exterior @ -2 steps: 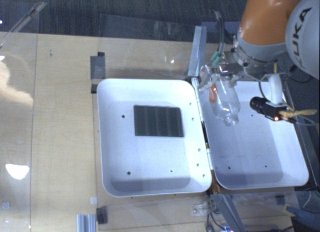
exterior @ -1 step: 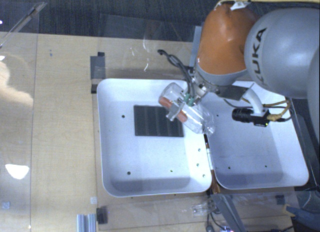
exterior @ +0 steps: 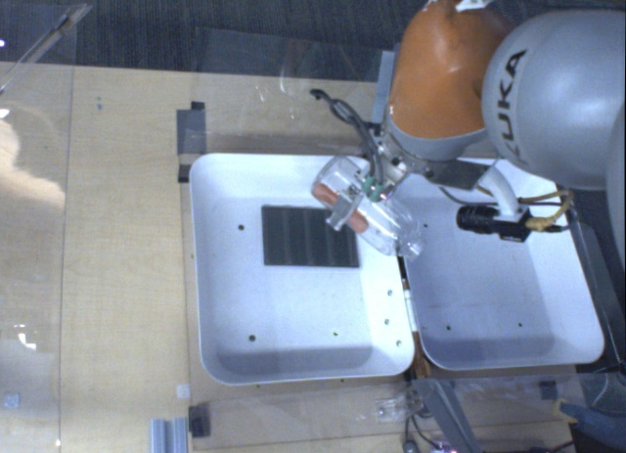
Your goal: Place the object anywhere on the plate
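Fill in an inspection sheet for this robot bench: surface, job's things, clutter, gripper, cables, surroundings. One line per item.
Surface: wooden bench bearing left bin and right bin, side by side.
Job's things: dark rectangular plate flat in the left bin; small orange object at the gripper, held or not unclear.
Clutter: nothing seen.
Gripper: gripper over the plate's right edge.
Cables: black cable looping behind the wrist.
Surroundings: dark carpet beyond the bench.

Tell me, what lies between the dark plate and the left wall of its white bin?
Nothing but bare bin floor beside the plate, bar one tiny dot, in the camera view.
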